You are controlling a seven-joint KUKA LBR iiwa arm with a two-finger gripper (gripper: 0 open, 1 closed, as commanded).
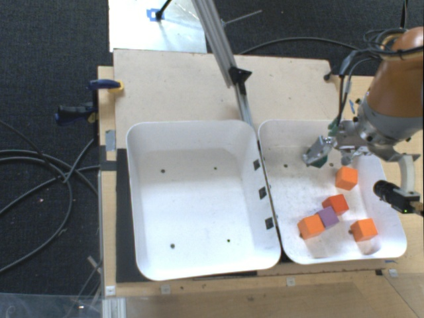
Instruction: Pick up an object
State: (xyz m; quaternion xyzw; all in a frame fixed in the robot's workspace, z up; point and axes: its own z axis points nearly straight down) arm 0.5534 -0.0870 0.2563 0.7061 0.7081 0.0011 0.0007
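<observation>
Gripper (347, 156) up over far part of right bin (291, 138), arm in from right w/ orange band at top. Orange cube (346, 177) right at the tips, seemingly between them, lifted clear of bin floor. Grip width itself too small to judge. Below in same bin: three more orange cubes (311, 226) (337, 204) (364, 230) plus purple cube (328, 216), clustered near front. Left bin (142, 138) alongside.

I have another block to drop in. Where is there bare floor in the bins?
The left bin offers bare floor wall to wall. In the right bin, the strip along the divider is free; orange blocks and a purple block crowd its right half under the end effector.
</observation>
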